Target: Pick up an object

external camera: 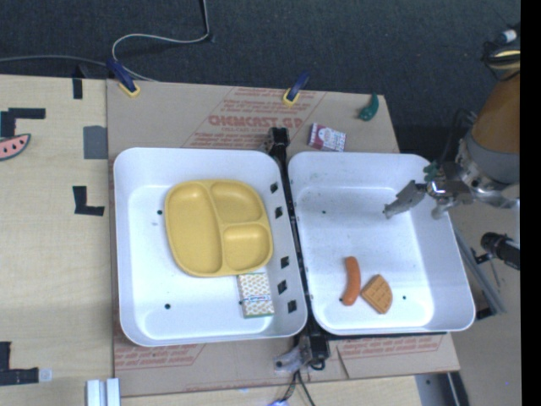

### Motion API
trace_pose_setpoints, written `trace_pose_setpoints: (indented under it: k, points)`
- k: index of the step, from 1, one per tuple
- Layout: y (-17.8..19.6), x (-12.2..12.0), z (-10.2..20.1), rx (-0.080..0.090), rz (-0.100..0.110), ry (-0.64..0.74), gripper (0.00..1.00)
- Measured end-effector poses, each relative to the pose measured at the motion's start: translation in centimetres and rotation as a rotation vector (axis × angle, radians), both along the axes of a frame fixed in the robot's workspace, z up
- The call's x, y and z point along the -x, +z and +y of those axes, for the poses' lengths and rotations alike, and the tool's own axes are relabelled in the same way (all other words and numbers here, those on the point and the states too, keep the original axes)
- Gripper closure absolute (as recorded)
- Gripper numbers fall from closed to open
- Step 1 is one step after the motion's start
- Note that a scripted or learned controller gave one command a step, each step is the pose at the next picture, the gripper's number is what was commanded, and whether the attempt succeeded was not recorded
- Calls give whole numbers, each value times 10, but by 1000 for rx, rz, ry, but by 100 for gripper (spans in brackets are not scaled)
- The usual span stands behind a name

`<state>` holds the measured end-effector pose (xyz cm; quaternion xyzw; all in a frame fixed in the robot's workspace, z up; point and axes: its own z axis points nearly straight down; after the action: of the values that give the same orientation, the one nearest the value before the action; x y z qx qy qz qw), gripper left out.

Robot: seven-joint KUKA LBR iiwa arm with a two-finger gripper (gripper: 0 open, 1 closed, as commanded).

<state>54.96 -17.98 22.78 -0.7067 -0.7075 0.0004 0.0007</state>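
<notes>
My claw hung over the right bin, near its three o'clock wall and toward the far side. Its fingers were spread, one pointing toward nine o'clock and the other down toward six, and nothing lay between them. I judged this to be the approach step: no grasp had begun, and I had not settled over any target.

The nearest candidates sat together toward six o'clock of that bin's floor. An orange sausage lay roughly lengthwise from twelve to six, and just at its three o'clock side rested a tan cracker, close enough that I could not tell whether the two touched. Both were well apart from my claw, toward its seven o'clock.

The left bin held a yellow divided plate at its centre and a small patterned packet at the plate's five o'clock edge.

The next move, as I judged it, called for travelling toward seven o'clock, centring over the sausage, turning my fingers across its narrow width, then descending. The crowding cracker could foul one finger.
</notes>
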Motion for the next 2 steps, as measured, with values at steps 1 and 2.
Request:
trace_pose_setpoints:
  k: [1, 2]
  points:
    - [-141, -13, 9, 0, -5, 1, 0]
    - [-141, 25, 45, 2, -6, -1, 0]
